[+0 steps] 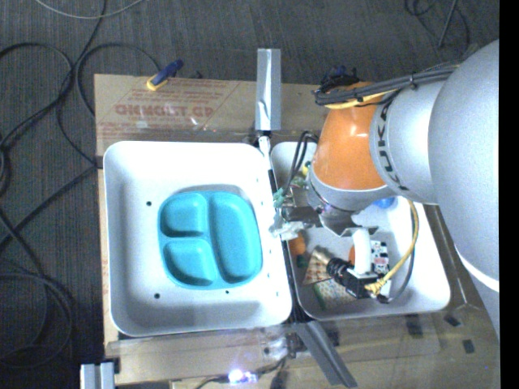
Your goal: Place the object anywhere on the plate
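Observation:
The blue plate (pixel 212 237), with three compartments, lies in the middle of the left white bin (pixel 130 177) with nothing on it. My arm's orange-banded wrist (pixel 350 156) hangs over the back left part of the right bin (pixel 430 290), and my gripper (pixel 318 217) points down beneath it, mostly hidden by the wrist. Several small objects lie around it in the right bin: an orange piece (pixel 298 241), a brown and green packet (pixel 322 288), a white item with red marks (pixel 378 254) and a blue item (pixel 388 204). I see nothing held.
A raised wall (pixel 280 241) divides the two bins. A grey post (pixel 268 87) stands behind them on a cardboard sheet (pixel 178 112). A blue and yellow clip (pixel 165 73) lies at the back left. Cables trail on the floor around the bench.

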`<state>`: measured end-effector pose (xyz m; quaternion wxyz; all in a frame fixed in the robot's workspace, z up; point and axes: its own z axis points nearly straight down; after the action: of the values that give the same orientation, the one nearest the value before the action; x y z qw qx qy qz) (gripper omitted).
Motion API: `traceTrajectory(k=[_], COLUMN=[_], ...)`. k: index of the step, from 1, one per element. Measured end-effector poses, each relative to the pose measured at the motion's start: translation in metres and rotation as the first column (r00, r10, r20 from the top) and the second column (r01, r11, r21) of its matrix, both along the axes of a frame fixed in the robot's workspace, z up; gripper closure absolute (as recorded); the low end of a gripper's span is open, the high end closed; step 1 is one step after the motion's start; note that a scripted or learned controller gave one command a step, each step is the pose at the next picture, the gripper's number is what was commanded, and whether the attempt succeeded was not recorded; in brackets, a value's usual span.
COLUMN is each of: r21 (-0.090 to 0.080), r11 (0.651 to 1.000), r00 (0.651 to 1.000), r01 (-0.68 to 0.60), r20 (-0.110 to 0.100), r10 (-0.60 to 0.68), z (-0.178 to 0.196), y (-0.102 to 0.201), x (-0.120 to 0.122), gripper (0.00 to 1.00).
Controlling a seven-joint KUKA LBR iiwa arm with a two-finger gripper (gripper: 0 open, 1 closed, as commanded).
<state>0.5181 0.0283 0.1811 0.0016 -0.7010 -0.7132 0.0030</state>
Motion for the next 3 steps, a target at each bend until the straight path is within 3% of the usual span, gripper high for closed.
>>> traceTrajectory(k=[1,2,3], r21=[-0.001,-0.002,0.000], r11=[1.000,1.000,0.997], r00=[1.000,1.000,0.997], r01=[0.010,-0.004,0.073], r20=[0.002,0.002,-0.002], r10=[-0.010,0.004,-0.073], z=[0.078,0.107,0.028], y=[0.019,0.045,0.030], x=[-0.034,0.059,-0.019], gripper=[1.00,1.00,1.00])
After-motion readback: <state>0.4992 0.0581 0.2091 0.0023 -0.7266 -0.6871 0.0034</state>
